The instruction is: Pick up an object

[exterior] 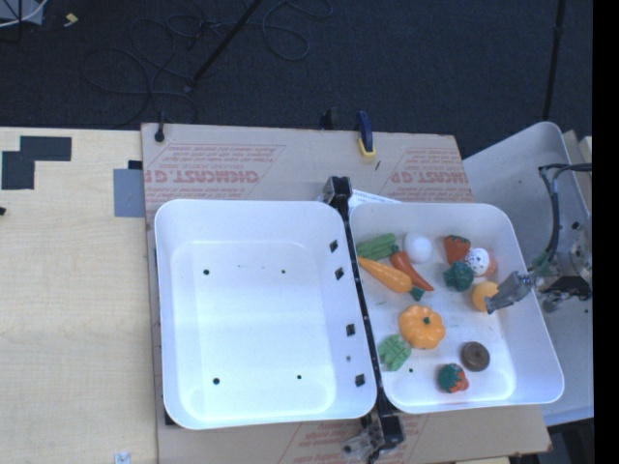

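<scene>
The claw (505,295), whose state cannot be determined from this view, sits low at the right bin's (537,351) far right edge, touching or just beside a small orange-yellow toy (481,295) immediately to its left, so no lift is evident and the pick remains outstanding.

Even, fairly bright overhead illumination, cool in cast. White bins (253,317) near overexposure, inner walls washed out with faint glare; soft, short shadows beneath toys. Dark floor (290,46) at top underexposed, cable detail weak. Overall softness and low resolution; small items slightly blurred; mild compression noise.
</scene>
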Action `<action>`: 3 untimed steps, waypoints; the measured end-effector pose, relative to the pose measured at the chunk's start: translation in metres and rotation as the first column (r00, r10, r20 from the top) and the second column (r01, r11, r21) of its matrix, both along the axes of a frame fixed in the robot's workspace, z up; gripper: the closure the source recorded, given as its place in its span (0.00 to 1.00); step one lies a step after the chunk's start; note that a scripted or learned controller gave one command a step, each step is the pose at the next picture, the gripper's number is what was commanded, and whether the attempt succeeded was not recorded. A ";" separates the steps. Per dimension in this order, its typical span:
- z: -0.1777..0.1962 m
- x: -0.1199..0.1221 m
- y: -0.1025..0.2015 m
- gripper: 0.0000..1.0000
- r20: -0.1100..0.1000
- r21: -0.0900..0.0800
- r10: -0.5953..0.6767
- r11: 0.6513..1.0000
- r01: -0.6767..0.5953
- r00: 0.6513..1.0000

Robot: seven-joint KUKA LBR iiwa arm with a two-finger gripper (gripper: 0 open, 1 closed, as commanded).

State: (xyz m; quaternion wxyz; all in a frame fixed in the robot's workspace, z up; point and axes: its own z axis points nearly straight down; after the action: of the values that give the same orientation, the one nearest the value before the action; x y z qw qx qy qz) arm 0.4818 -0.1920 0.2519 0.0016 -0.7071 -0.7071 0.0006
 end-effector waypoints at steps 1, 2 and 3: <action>-0.170 -0.007 0.005 0.00 0.000 -0.001 -0.001 1.000 0.001 1.000; -0.154 -0.006 0.002 1.00 0.001 0.001 -0.007 1.000 0.007 1.000; -0.063 0.001 0.027 1.00 0.009 -0.002 0.003 1.000 -0.003 1.000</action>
State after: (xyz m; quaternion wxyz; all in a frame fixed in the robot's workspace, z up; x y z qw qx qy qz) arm 0.4831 -0.1650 0.1888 -0.0023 -0.7060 -0.7082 -0.0020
